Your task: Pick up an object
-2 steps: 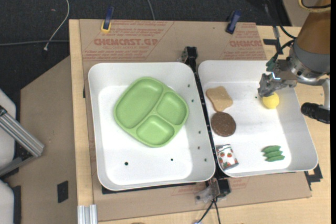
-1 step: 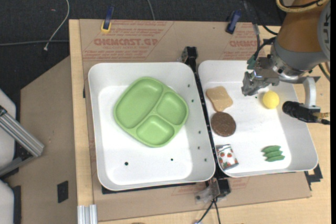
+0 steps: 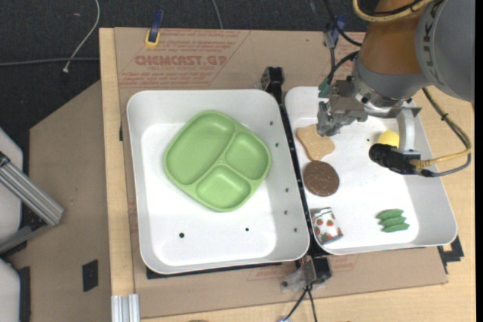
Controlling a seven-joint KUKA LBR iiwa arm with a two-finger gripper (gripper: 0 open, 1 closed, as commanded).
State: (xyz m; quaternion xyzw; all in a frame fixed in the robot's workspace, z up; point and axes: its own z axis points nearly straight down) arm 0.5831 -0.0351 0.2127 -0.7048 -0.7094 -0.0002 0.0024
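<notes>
- Nearest my camera, well below the end effector point(image 3: 329, 123): a small red-and-white packet point(image 3: 326, 225) at the near rim of the right bin point(image 3: 434, 226), and off to its right a green pea-pod toy point(image 3: 392, 220). Both look light; the pod is narrow and would likely roll out of a loose pinch.
- Just below the end effector, a flat brown disc point(image 3: 321, 178) (a cookie, I'd guess). It lies so low on the bin floor that I judge there's little edge to catch.
- Touching or just under the end effector: a tan, bread-like slice point(image 3: 314, 143). This is my likeliest target. I judge it stiff, light, not fragile, and best taken across its narrow width near the middle.
- I cannot tell how the end effector is set; nothing shows as held.
- To its right, a yellow item point(image 3: 389, 138) half hidden behind a black fitting.
- To its left, in the left bin point(image 3: 143, 117), a green divided plate point(image 3: 217, 160), broad and smooth, probably only graspable at the rim.
- The table point(image 3: 113, 56) beneath is cardboard-covered.
</notes>
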